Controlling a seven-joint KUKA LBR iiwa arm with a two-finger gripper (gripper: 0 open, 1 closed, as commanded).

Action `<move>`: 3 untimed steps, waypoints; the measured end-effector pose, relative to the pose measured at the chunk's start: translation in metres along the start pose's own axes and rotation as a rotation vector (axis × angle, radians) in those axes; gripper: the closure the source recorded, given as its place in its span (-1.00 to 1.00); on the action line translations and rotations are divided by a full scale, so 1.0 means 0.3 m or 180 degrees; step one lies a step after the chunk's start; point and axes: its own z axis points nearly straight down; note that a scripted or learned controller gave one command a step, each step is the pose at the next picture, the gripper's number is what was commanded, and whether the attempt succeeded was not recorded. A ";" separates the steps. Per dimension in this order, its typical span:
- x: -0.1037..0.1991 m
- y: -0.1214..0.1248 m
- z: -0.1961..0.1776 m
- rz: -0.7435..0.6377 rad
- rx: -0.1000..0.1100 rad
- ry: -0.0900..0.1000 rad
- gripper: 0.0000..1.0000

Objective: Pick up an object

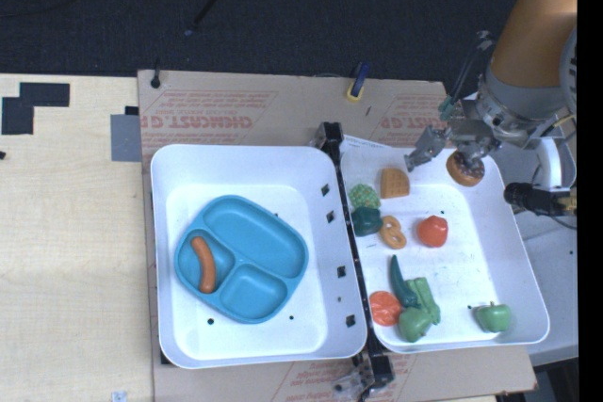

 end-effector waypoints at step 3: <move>0.046 -0.036 0.316 0.0002 -0.0014 -0.0002 -1.00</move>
